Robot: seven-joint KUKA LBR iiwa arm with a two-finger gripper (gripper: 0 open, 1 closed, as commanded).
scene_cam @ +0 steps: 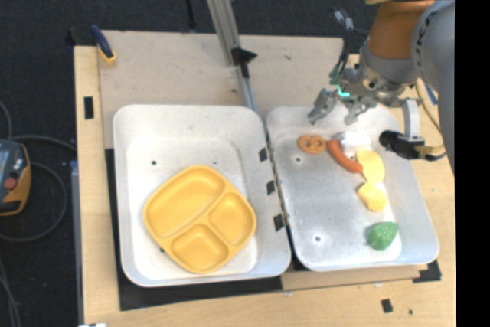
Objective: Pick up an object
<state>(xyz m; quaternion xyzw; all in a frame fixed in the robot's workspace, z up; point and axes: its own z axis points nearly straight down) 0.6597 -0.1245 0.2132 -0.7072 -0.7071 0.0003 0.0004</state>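
Observation:
In the right bin lie a small brown pretzel-shaped piece, an orange-red sausage-like piece, two yellow chunks and a green lump. My gripper hovers over the bin's far edge, just beyond the pretzel piece and the sausage piece. Its two fingers are spread open with nothing between them.
The left bin holds a yellow divided plate. An aluminium post rises behind the bins, with a black bracket at its foot. A black connector juts out at the arm's right side.

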